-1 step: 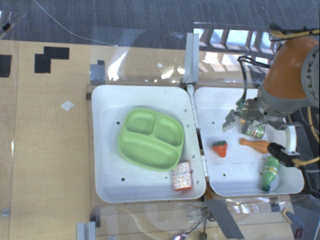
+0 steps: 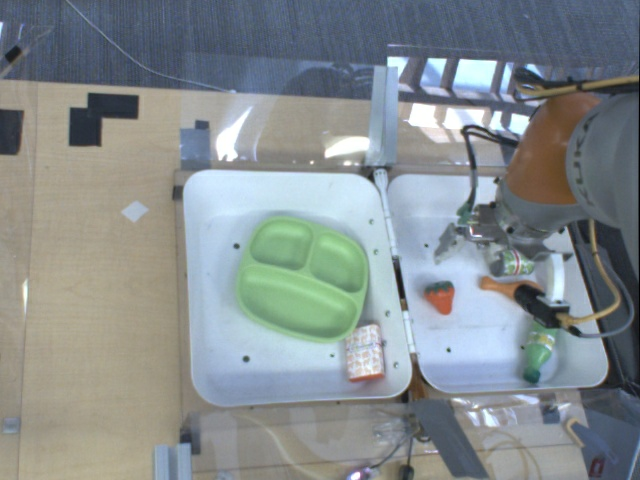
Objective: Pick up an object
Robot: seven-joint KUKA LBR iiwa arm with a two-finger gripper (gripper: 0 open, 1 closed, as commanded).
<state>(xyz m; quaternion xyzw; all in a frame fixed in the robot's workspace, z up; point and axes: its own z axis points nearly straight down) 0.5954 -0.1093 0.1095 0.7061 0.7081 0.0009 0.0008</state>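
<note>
The arm (image 2: pixel 580 158) reached in from the right, its gripper (image 2: pixel 452 240) spread open over the right bin (image 2: pixel 430 203), above a strawberry (image 2: pixel 440 296). Both bins sat on a wooden bench (image 2: pixel 90 268); the left bin (image 2: pixel 215 368) held a green plate (image 2: pixel 302 277).

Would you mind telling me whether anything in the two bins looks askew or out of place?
Nothing looks spilled or damaged. The green bottle lies tipped on its side near the right bin's front corner, and the small patterned box sits tilted against the green divided plate in the left bin.
</note>
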